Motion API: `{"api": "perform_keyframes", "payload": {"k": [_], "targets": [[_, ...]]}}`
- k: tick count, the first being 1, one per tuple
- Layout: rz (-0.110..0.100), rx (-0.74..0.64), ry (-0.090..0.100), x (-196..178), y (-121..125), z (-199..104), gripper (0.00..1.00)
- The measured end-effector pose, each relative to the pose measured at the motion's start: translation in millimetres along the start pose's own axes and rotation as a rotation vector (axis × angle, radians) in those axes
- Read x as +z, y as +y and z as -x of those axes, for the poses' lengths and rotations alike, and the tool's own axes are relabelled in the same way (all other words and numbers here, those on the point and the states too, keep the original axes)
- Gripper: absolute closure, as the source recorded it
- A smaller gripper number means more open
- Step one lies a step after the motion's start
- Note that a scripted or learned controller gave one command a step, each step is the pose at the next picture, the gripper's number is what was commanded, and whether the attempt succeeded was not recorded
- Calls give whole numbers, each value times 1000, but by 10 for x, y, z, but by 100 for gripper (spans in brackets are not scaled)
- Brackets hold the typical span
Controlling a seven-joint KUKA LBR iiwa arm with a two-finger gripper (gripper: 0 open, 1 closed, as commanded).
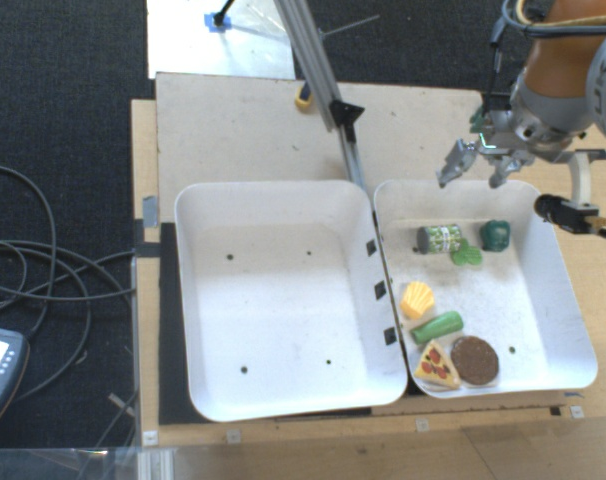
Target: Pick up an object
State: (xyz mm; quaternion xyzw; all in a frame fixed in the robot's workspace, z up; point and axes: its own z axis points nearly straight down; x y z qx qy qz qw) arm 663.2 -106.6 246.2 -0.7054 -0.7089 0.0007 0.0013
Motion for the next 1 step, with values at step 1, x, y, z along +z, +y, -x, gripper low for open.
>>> {"api": "perform_keyframes", "payload": {"k": [1], "targets": [[4, -1, -1, -25, 7, 0, 0]]}}
